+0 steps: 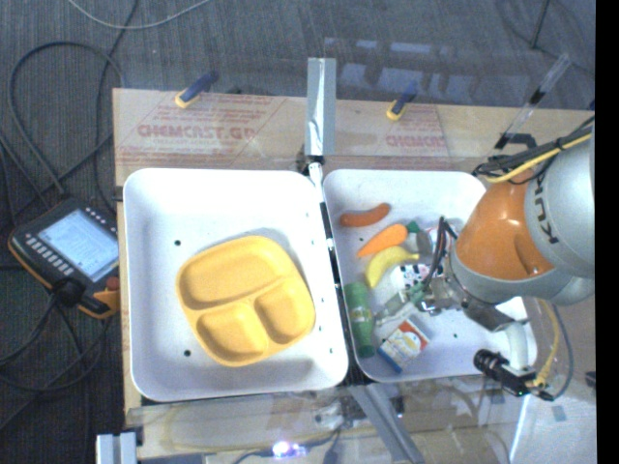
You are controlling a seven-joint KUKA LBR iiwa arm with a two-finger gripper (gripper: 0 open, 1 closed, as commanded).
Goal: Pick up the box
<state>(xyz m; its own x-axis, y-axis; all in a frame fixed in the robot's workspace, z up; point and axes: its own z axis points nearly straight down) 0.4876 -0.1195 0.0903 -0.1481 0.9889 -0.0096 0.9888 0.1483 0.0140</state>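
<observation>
Camera view: box, small, white, red and blue, lying tilted near the front wall of the right bin, just beside a green bottle. Gripper low above the box, near a banana; state of the jaws cannot be told. Advice: centre over the box, clear of the bottle, before closing.

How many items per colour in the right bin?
Orange: 2, sausage, carrot
Yellow: 1, banana
Green: 1, bottle
White/red/blue: 1, box
Total: 5. Anything hidden under the end effector is not counted.
</observation>
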